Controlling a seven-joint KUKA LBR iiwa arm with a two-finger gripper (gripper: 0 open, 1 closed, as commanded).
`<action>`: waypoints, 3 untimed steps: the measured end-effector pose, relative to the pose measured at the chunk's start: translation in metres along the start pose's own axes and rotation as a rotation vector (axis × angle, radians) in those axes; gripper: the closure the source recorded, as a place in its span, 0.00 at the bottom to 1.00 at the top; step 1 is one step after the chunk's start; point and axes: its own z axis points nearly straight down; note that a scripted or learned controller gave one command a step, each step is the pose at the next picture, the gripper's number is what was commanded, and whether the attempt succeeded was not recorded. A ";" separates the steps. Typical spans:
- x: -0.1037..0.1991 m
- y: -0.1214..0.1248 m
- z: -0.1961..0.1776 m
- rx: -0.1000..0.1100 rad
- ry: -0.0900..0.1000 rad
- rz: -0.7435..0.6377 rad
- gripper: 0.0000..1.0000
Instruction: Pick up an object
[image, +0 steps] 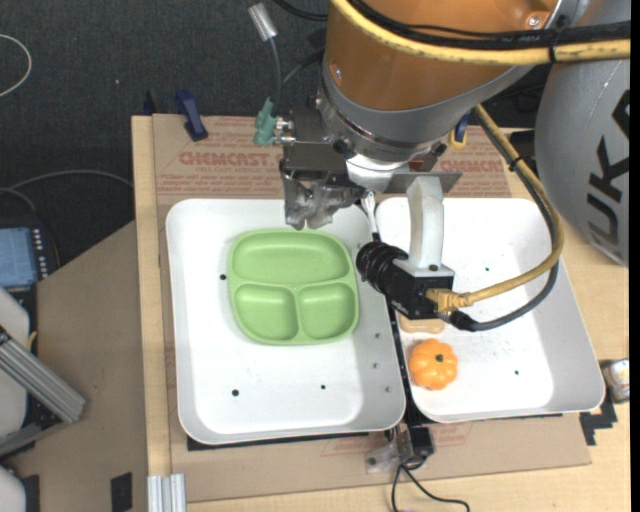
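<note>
**Gripper lowered at the far edge of the left bin**

The gripper (312, 208) was seen just beyond a green divided plate (294, 286) lying mid-bin, likely the target. Its grip state could not be told. A small orange pumpkin (433, 363) sat near the right bin's (520, 400) front-left corner.

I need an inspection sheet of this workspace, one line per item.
Surface: left bin and right bin, white, side by side on a board.
Job's things: green tray in left bin; orange pumpkin in right bin.
Clutter: nothing seen.
Grippers: gripper above the tray's far edge, holding nothing that can be seen.
Cables: yellow hose loops over right bin.
Surroundings: blue clamp at the board's far edge.
</note>
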 end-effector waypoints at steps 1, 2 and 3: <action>-0.062 0.016 0.185 0.030 -0.015 0.010 1.00; -0.004 0.010 0.143 0.009 -0.003 -0.005 1.00; 0.000 0.015 0.009 -0.003 0.001 -0.001 1.00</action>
